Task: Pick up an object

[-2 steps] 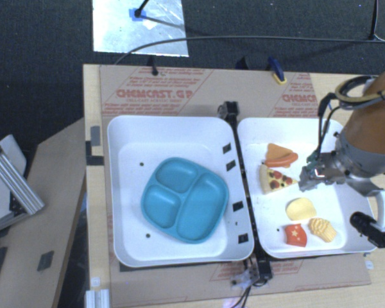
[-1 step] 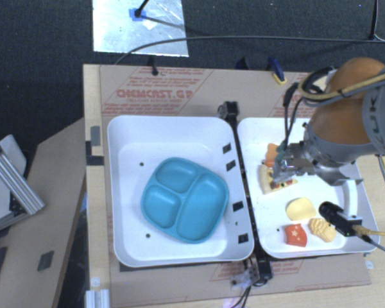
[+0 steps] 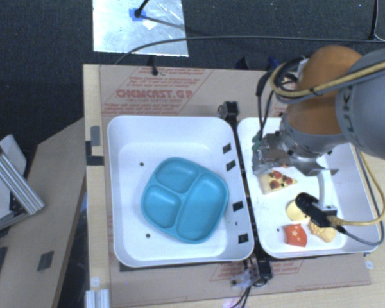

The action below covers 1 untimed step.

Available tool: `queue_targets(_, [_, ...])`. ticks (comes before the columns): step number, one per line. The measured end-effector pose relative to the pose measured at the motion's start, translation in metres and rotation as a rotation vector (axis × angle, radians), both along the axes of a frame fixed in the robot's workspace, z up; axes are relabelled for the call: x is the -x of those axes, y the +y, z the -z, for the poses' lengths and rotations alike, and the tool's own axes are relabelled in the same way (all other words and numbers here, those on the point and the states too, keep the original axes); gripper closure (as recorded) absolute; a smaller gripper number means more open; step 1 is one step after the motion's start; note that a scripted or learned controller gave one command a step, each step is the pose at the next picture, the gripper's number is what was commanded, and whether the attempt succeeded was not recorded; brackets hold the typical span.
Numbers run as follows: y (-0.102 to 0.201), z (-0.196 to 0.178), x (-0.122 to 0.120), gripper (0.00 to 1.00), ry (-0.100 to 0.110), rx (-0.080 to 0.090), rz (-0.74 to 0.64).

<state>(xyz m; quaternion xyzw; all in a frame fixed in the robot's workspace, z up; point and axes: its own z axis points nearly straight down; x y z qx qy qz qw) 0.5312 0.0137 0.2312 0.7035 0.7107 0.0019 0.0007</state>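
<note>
In the right bin a toy pizza slice with red dots lies near the left wall. A red piece lies near the front rim, with a tan piece to its right and a yellow piece just behind it. My gripper hangs low over the back left part of this bin, right above the far edge of the pizza slice. The grey and orange wrist hides how it stands against the slice. I see nothing held in it.
The left bin holds a blue divided plate in its middle. A black divider with clips runs between the two bins. The arm covers the back of the right bin.
</note>
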Motion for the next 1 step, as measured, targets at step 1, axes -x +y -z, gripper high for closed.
queue_targets(1, [0.0565,0.0085,-0.0162,1.0,0.002,0.0,-0.001])
